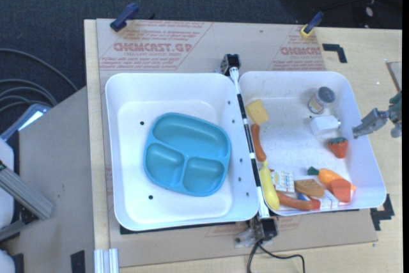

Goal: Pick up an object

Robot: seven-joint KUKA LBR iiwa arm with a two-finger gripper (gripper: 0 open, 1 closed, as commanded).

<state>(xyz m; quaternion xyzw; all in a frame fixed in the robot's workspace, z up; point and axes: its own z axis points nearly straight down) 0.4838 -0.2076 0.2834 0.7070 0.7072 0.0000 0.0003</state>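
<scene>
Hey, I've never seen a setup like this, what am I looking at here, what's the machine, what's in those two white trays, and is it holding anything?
This is one picture from a fixed camera above a workbench, looking down at a slant. Two shallow white plastic bins sit side by side. The left bin holds a blue plastic plate with three compartments. The right bin holds small toy foods: a yellow cheese-like wedge, a long red-orange sausage, a yellow banana, an orange carrot, a red strawberry, plus a small round jar and a white block. The machine is a robot arm reaching in from the right; its grey tool hovers at the right bin's edge, near the strawberry. Nothing is visibly between its fingers.
</scene>
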